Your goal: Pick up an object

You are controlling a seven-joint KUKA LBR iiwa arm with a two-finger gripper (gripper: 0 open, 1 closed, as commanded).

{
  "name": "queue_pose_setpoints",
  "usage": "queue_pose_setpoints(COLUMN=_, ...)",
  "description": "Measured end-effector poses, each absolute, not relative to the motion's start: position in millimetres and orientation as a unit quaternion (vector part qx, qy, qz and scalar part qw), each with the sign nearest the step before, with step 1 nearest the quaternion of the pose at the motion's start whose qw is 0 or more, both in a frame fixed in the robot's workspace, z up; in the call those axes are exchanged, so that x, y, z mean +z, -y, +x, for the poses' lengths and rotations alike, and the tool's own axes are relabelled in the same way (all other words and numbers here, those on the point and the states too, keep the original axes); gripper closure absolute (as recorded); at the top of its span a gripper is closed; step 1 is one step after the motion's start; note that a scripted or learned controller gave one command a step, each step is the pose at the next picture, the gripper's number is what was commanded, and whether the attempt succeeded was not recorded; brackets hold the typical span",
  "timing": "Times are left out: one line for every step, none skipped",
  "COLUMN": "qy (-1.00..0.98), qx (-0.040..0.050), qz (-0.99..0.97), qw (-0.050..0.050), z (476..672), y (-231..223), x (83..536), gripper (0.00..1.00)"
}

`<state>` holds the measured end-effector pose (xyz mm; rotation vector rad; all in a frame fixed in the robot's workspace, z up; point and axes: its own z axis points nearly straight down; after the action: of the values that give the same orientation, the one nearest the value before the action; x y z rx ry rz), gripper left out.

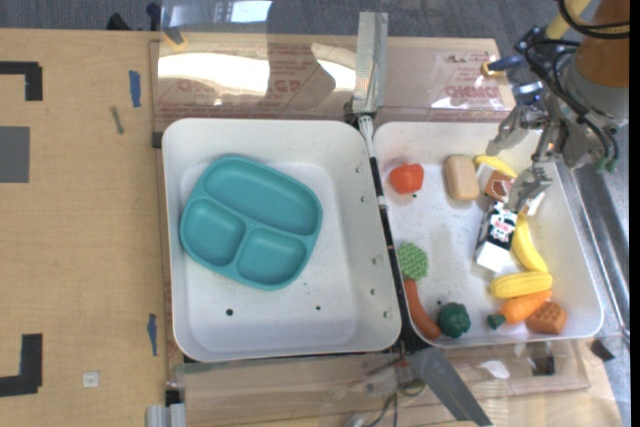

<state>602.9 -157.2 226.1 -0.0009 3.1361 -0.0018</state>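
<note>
Two shallow white bins sat side by side on a bench. The left bin (200, 315) held a teal divided plate (250, 221). The right bin (585, 315) held small toy foods: a yellow banana (527, 245), a black-and-white carton (497, 233), a tan bread roll (460, 178), an orange tomato (405, 178), a carrot (520, 307) and a green leafy piece (412, 261). The grey arm's gripper (532, 177) hovered over the right bin's far right side, just above the banana and carton; its fingers looked parted with nothing visibly between them.
</note>
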Motion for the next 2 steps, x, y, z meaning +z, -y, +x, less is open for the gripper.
queue_pose_setpoints(qy=-0.999, qx=0.0027, qz=-0.05, qw=-0.005, z=615.4, y=151, x=99, gripper=0.0)
queue_pose_setpoints(qy=-0.992, qx=-0.0017, qz=-0.124, qw=0.006, z=529.3, y=187, x=89, gripper=0.0)
